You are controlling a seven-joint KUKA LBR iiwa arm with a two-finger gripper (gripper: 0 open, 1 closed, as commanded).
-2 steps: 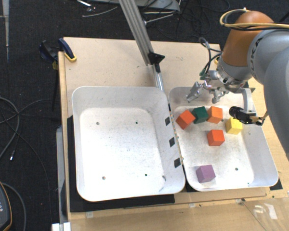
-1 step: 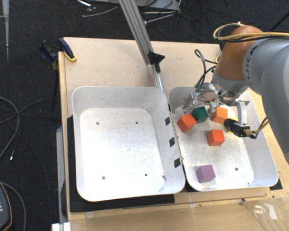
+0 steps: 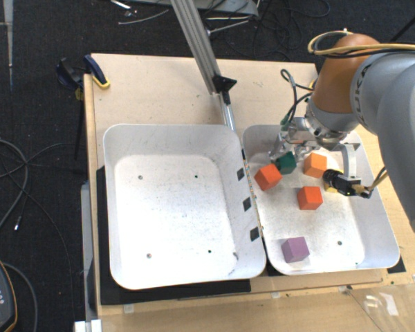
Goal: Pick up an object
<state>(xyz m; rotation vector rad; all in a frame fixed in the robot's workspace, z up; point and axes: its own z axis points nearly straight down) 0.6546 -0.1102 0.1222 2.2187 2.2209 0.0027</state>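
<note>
My gripper [image 3: 289, 149] reaches down into the back of the right bin [image 3: 373, 237], directly over a small dark green block [image 3: 286, 163] that peeks out just below it. An orange-red block [image 3: 268, 177] lies touching the green one on its left. A lighter orange block [image 3: 315, 164] sits just right of the gripper. A second orange-red block [image 3: 309, 198] lies nearer the bin's middle, and a purple block [image 3: 295, 249] rests toward the front. Whether the green block is gripped is hidden by the gripper body.
The left bin [image 3: 124, 144] stands beside the right one, with a raised divider between them. A slanted metal pole [image 3: 197, 40] runs from the top down to the bins' back edge. The grey arm [image 3: 394, 95] covers the right bin's back right corner.
</note>
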